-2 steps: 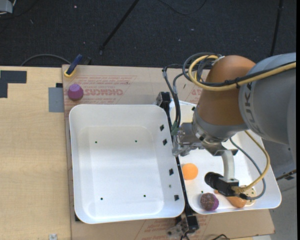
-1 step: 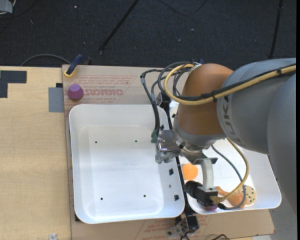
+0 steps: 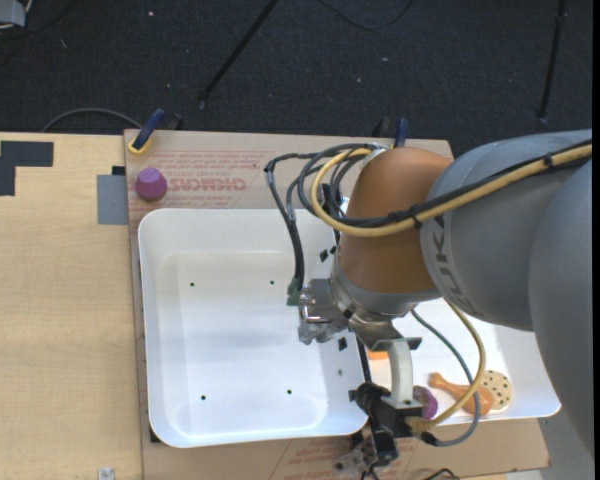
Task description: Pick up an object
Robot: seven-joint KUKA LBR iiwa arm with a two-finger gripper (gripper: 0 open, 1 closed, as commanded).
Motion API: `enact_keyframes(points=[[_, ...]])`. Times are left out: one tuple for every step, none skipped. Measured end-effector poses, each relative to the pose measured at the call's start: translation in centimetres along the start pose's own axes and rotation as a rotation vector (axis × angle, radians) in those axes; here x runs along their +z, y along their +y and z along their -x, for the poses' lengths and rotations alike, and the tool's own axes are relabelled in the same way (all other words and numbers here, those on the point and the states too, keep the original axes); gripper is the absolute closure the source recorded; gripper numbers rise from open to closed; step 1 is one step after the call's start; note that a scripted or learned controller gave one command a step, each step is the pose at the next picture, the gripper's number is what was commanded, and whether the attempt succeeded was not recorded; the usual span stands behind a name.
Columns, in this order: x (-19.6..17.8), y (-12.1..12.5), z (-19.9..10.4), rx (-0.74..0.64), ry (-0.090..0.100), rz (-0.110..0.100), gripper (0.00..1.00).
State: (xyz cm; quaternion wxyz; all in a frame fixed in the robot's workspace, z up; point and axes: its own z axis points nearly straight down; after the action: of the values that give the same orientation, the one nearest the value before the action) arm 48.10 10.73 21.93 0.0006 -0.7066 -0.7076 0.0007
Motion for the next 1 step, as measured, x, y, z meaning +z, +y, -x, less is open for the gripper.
enact_keyframes(points=[[0.14, 0.21, -0.06, 0.002, 0.000, 0.001, 1.00]])
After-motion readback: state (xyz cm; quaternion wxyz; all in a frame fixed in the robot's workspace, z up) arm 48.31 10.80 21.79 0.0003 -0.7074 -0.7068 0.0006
